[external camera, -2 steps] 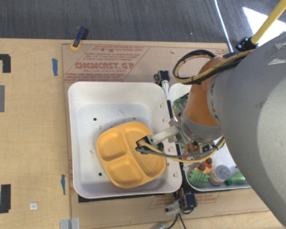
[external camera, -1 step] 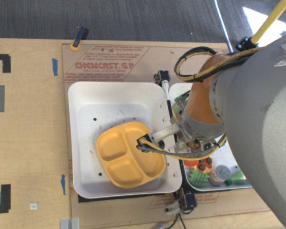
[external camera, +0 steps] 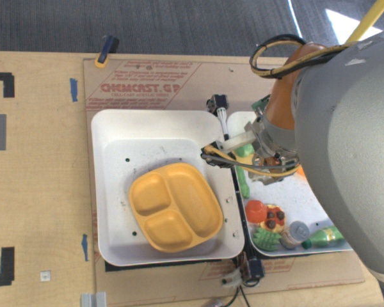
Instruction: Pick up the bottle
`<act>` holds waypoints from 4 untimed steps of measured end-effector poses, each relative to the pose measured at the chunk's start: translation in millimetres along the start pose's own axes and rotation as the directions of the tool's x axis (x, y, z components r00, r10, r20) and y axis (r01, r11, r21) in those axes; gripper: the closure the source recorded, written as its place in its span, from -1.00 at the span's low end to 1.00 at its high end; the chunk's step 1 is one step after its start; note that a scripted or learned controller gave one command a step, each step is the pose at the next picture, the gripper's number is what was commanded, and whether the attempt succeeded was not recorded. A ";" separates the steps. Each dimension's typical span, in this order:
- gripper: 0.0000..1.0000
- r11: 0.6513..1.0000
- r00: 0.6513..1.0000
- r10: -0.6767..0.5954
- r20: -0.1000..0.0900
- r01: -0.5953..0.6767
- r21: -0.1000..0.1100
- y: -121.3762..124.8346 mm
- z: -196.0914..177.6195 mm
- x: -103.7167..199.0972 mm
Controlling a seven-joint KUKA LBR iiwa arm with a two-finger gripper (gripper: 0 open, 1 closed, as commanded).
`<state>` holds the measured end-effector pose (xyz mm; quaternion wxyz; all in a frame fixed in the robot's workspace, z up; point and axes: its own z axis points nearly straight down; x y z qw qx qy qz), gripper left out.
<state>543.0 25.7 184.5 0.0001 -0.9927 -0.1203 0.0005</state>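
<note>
The bottle (external camera: 319, 237), green with a grey cap, lies on its side in the near corner of the right bin (external camera: 288, 251), close against that bin's front rim and just beside a small heap of toy food (external camera: 269, 221): a red piece, a green leafy piece and something dark-spotted. It is not lifted, so by my reading the pick is still to be done. The tool (external camera: 262, 155) hangs over the far part of the same bin, well apart from the bottle, and the wrist and cables hide it; whether it is released or clenched I cannot tell. The arm's grey bulk covers the bin's right side, leaving little open room there. The left bin (external camera: 109, 171) holds a yellow divided plate (external camera: 175, 206). Both bins rest on the worktop (external camera: 38, 171).
</note>
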 end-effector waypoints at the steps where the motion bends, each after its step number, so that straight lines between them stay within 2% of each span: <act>1: 1.00 0.999 0.999 -0.052 0.003 0.052 0.003 -27.6 0.4 -53.2; 2: -1.00 0.999 0.999 -0.052 0.003 0.052 0.003 -27.5 0.4 -53.2; 3: 1.00 0.999 0.999 -0.053 0.003 0.053 0.004 -27.9 -9.3 -52.6; 4: -1.00 0.999 0.999 -0.053 0.003 0.053 0.004 -28.0 -9.3 -52.7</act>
